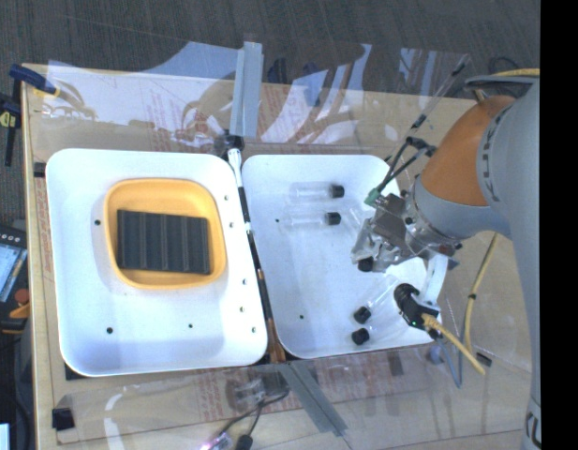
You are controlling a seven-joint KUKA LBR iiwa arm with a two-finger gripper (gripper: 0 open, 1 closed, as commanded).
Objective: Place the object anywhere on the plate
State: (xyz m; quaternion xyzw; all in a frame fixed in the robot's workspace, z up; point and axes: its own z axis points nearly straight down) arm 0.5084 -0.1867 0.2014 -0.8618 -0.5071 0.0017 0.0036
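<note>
A yellow plate point(163, 237) with a dark ribbed centre lies in the left bin point(82, 336). Several clear vials with black caps lie in the right bin point(303, 317): one point(318, 192) near the back, one point(315, 219) just below it, and two point(373, 311) point(362, 336) near the front right corner. My gripper point(368, 256) hangs low over the right side of the right bin, between the back pair and the front pair of vials. A small black piece sits right at its tip; whether that is a vial cap I cannot tell.
The grey arm with its orange band point(466, 162) reaches in from the right, over the right bin's edge. A ridge point(249, 251) divides the two bins. Cables and a yellow rod point(457, 345) lie by the right bin's front corner.
</note>
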